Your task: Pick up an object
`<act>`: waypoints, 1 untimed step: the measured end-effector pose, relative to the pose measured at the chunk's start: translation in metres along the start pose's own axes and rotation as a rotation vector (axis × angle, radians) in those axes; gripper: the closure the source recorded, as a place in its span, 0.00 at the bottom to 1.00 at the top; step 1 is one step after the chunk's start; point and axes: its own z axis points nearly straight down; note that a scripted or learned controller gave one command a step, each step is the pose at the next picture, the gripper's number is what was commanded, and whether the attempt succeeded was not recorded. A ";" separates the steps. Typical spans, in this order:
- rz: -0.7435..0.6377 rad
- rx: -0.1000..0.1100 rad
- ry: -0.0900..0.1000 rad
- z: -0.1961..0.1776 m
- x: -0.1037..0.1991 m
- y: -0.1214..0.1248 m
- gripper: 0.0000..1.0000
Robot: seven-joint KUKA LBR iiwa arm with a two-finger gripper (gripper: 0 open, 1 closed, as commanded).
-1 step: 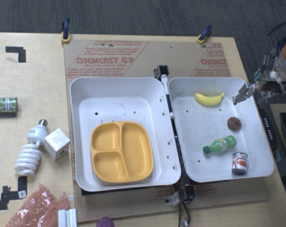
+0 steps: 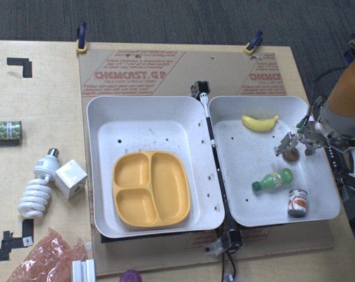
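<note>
The right bin (image 2: 318, 210) holds a yellow banana (image 2: 260, 122) near its back, a green bottle (image 2: 273, 180) lying on its side, a small red and white can (image 2: 297, 202) at the front right, and a small brown round object (image 2: 291, 154). My gripper (image 2: 295, 145) reaches in from the right and hangs low over the brown object. Its fingers (image 2: 281, 149) are spread to either side of that object, open, and I see no grip on it. The left bin (image 2: 101, 134) contains a yellow divided plate (image 2: 151, 188).
The bins meet at a central rim (image 2: 212, 151). On the bench to the left lie a light bulb (image 2: 37, 187), a white cube (image 2: 71, 178), a small green can (image 2: 8, 131) and a red mesh bag (image 2: 45, 257). Clamps hold the board at the back.
</note>
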 end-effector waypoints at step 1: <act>0.001 0.000 0.000 0.033 0.040 -0.048 0.00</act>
